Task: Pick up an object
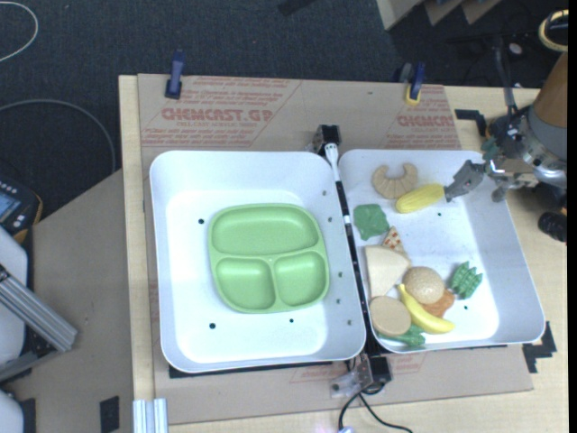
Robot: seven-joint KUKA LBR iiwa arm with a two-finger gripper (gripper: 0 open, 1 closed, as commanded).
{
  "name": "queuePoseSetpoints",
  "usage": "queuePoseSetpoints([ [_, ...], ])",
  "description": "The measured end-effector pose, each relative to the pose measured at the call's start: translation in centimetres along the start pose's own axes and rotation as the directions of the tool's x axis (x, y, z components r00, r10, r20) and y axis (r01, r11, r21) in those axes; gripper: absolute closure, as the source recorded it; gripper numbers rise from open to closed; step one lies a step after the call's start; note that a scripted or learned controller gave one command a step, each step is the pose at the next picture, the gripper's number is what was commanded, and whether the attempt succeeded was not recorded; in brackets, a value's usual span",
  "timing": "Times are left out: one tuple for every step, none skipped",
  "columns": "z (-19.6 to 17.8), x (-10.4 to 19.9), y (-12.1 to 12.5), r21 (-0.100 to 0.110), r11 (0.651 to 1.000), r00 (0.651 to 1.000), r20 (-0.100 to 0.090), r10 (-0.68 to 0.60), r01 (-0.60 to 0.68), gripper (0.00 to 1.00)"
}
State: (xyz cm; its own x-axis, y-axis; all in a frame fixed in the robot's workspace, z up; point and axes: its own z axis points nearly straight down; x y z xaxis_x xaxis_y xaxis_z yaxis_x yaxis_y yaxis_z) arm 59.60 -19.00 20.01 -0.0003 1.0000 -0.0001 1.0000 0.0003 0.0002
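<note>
Corn cob (420, 198) just left of hand (466, 180), apart

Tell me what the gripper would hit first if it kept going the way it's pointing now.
The gripper points down and toward the left of the view, so it would likely meet the yellow corn cob first, with the croissant just beyond. How high it hangs over the right bin is unclear.

Two white bins (171, 242) — one green tray (268, 256), about nine toy foods (419, 198).
</note>
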Motion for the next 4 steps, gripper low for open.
queuePoseSetpoints([
  [2.9, 4.9, -7.7, 0.009, 1.000, 1.000, -0.005, 0.000, 0.000, 0.00],
  [11.8, 6.7, -11.8, 0.002, 1.000, 1.000, -0.002, 0.001, -0.001, 0.00],
  [-4.5, 4.8, -11.4, -0.019, 1.000, 1.000, 0.006, 0.000, 0.000, 0.00],
  [5.1, 7.1, -11.9, 0.010, 1.000, 1.000, -0.004, -0.001, 0.001, 0.00],
])
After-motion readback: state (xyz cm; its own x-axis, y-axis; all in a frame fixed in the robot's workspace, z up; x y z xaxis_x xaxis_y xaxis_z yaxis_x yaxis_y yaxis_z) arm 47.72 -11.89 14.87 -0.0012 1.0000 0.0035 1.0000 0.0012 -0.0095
